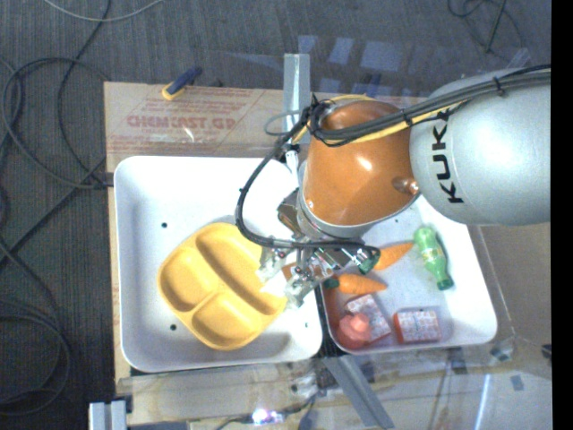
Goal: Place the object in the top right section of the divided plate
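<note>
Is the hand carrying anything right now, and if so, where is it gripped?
Cannot tell. The hand sits at the right edge of the yellow divided plate, mostly hidden under the orange wrist, and nothing is clearly visible in it.

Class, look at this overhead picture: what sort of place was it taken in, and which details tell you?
Most likely a robotics lab or test cell. A KUKA arm reaches over two white bins on a bench, toy food such as a carrot fills one, and loose cables trail across the carpet.

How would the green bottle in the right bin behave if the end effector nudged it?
The green bottle lies on its side and looks rounded, so it would probably roll. It looks like a small plastic toy, likely light and rigid. Its smooth surface may slip between fingers.
</note>
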`<action>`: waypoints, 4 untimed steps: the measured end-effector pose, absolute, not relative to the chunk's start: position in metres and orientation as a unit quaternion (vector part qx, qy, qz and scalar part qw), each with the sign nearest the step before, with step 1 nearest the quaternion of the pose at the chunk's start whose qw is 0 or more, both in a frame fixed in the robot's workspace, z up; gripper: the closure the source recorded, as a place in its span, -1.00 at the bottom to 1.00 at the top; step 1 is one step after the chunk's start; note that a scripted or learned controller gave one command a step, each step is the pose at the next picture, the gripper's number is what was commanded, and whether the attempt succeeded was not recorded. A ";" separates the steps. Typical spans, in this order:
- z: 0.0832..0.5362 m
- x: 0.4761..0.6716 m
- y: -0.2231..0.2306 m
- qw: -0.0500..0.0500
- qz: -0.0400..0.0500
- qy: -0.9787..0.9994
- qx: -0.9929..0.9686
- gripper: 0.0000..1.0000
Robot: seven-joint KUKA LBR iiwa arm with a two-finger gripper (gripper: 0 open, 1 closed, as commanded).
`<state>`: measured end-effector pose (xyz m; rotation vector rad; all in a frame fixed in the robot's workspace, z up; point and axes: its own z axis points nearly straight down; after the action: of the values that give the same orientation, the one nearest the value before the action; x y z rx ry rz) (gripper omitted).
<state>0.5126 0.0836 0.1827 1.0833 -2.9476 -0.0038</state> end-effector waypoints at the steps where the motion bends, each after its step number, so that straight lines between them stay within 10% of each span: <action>1: 0.178 0.492 0.106 0.000 -0.002 -0.878 0.478 1.00; 3: 0.244 0.495 0.119 0.000 -0.002 -0.823 0.568 1.00; 4: 0.201 0.483 0.132 -0.001 -0.003 -0.799 0.602 1.00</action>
<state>0.4834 0.1323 0.2010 1.8914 -2.5098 -0.0088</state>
